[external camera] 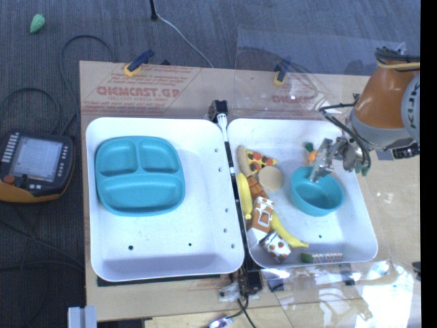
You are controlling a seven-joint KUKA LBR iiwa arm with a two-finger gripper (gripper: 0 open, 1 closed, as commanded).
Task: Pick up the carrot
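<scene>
Orange against white, the carrot (311, 156) lies in the right bin (355, 241), toward that bin's far edge and right of its middle, with a small green bit at its top end. It sits just beyond the far rim of the blue bowl (316, 193), which stands in the right half of the same bin. The claw (326, 161) hangs over this spot at the end of the grey arm (386, 108), close beside the carrot and over the bowl's far rim; how high it hangs cannot be read from this angle. Its metal fingers point down and to the left, but they blur together, so I cannot tell how wide they stand, and nothing shows between them. By my reading the step in hand is the approach: the claw is near the carrot, not yet on it. The next move calls for a small shift toward the bin's far edge, fingers set across the carrot's narrow width, then a straight drop clear of the bowl's rim, which crowds the near side. Along the bin's left edge lie a pizza slice (254, 160), a banana (244, 195) and other toy food, well apart from the work. The left bin (102, 244) holds a blue divided plate (139, 174), and both bins rest on the counter (92, 87).
</scene>
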